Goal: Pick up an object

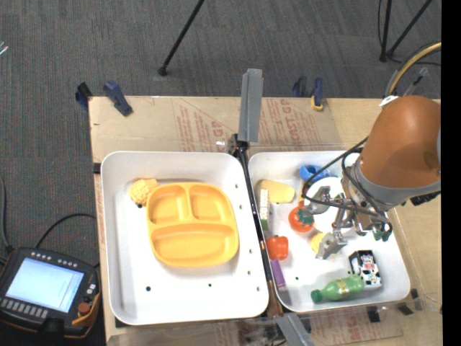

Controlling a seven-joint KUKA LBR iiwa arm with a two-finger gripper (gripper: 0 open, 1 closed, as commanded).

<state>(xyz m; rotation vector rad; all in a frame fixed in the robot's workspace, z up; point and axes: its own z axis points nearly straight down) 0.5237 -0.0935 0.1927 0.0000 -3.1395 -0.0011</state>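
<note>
The grey robot arm with the orange band reaches down into the right white bin (403, 280). Its metal two-finger gripper (332, 245) hangs low over the middle of that bin. I cannot tell how wide the gripper is, or if it has hold of anything.

There is no one thing to pick, so any toy will do. Just beside the gripper there is a small yellow toy (317, 242), partly hidden. A round red tomato toy (301, 218) sits near it on the left. A red pepper toy (277, 246) lies by the left wall. A green plastic bottle (337, 288) lies on its side near the front, and a small black and white box (366, 267) is next to it. A pale yellow wedge (277, 191) and a blue piece (309, 171) sit at the back.

The toys are close together, so I think the gripper may bump two at once and push them away. The round tomato may roll off. The little yellow toy may slip out, because it is small. The arm also hides part of the bin.

The left white bin (119, 280) has a yellow plastic tray with three parts (192, 223) and a yellow corn toy (142, 189).
</note>
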